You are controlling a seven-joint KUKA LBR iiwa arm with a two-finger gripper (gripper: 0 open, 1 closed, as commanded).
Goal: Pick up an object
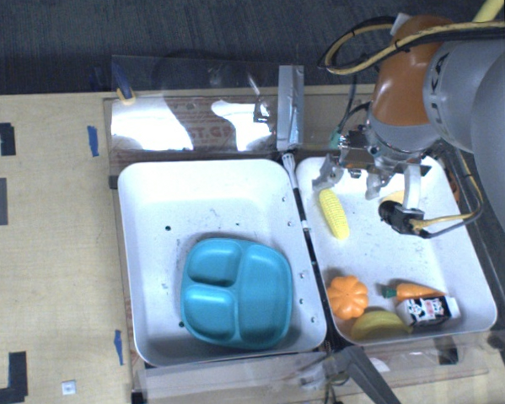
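My gripper (pixel 351 180) hangs over the far end of the right bin (pixel 458 254), open, with nothing between its fingers (pixel 326 175). A yellow corn cob (pixel 334 214) lies just below the left finger, close to the bin's left wall. At the near end of that bin sit a small orange pumpkin (pixel 348 295), a yellow-green fruit (pixel 375 324), an orange carrot-like piece (pixel 413 291) and a small bottle with a black-and-white label (pixel 428 310).
The left bin (pixel 143 211) holds a blue divided plate (pixel 238 292). A metal divider (pixel 292 110) rises between the bins at the back. The arm's grey body and orange band (pixel 406 79) hang over the right bin's far right corner, with a black-and-yellow cable end (pixel 403 216) beneath.
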